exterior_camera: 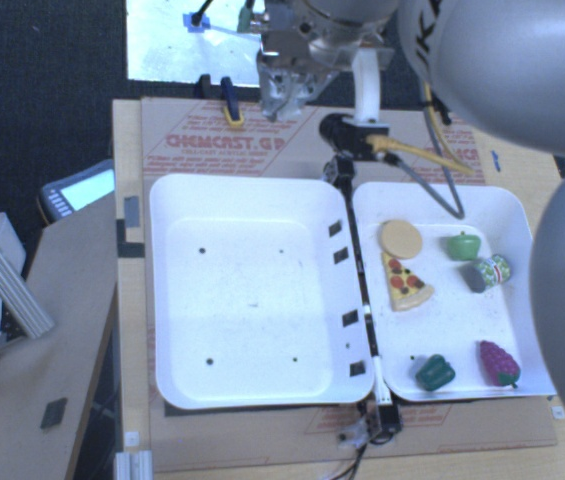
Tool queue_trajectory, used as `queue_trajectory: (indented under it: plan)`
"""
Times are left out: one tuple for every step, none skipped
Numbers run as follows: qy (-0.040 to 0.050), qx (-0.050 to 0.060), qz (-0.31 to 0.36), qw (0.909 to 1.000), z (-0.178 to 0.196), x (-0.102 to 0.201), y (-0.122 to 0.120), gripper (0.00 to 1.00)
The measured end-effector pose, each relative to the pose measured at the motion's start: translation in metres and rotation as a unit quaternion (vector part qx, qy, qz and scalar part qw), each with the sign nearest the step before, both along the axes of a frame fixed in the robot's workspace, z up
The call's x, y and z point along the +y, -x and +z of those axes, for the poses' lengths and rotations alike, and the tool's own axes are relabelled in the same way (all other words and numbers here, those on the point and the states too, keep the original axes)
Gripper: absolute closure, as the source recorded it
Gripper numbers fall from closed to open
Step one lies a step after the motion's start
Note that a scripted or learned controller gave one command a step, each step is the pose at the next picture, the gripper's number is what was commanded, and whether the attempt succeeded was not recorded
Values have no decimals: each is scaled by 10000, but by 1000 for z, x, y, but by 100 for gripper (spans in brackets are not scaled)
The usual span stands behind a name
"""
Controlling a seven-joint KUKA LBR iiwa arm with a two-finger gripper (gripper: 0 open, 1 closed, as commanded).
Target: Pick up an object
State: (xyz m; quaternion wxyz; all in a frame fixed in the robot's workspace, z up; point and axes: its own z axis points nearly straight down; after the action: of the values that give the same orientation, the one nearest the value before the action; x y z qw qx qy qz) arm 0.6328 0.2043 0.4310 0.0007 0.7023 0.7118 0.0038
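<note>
Robot gripper (pixel 284 96) hangs above the counter (pixel 212 143) behind two white bins; whether its jaws are released or clenched is unclear.

I see dark carpet (pixel 32 78) around my bench (pixel 127 298), a bright pale panel (pixel 177 28) beyond it, and a brown printed board (pixel 212 143) under the bins.
</note>
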Motion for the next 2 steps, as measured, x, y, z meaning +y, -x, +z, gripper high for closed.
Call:
queue_trajectory:
  plan:
    - [-3,-43,-28,10000,111,25,-27,100]
    - [16,23,-38,10000,104,24,-26,0]
